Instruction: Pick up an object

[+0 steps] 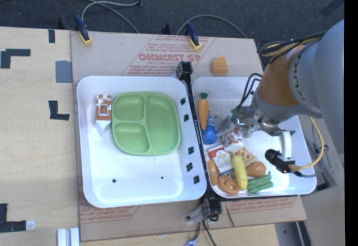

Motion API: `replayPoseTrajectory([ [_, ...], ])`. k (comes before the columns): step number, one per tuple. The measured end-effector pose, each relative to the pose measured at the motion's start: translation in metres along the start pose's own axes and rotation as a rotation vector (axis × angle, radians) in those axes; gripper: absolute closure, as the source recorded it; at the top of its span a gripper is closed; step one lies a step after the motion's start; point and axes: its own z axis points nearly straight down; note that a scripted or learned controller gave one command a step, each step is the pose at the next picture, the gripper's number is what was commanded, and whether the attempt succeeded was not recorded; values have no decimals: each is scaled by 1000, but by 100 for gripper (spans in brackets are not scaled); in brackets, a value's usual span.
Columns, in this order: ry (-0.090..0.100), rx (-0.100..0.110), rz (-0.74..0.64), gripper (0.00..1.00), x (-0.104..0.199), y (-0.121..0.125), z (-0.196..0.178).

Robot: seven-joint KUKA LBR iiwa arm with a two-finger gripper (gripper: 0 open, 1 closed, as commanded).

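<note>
- The gripper [238, 125] sits low in the right bin [296, 141], at centre right of the frame, above a heap of toy food; whether it is open or closed cannot be told, as the metal parts blur into the items below.
- The arm [291, 80] is smooth grey with a glossy orange band, entering from the right edge.
- A carrot [203, 109], tapered, matte orange with a green tip, lies by the bin's left wall, long axis running up and down the frame, green end toward the top.
- Just below it is a rounded blue piece [208, 135].
- A yellow banana [239, 170], curved and smooth, lies lower in the bin, long axis near vertical in the frame, beside a green pod [259, 184] at the bottom wall.
- The left bin [89, 172] holds a green divided plate [146, 123] with three compartments, glossy plastic, and a small orange and white carton [103, 112] touching its left rim.
- A small orange block [218, 65] rests on the cardboard sheet [156, 55] above the right bin.
</note>
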Motion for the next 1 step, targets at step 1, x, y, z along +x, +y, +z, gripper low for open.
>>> replayPoseTrajectory([
  [1, -13, -12, 7, 0, 11, -11, 6],
])
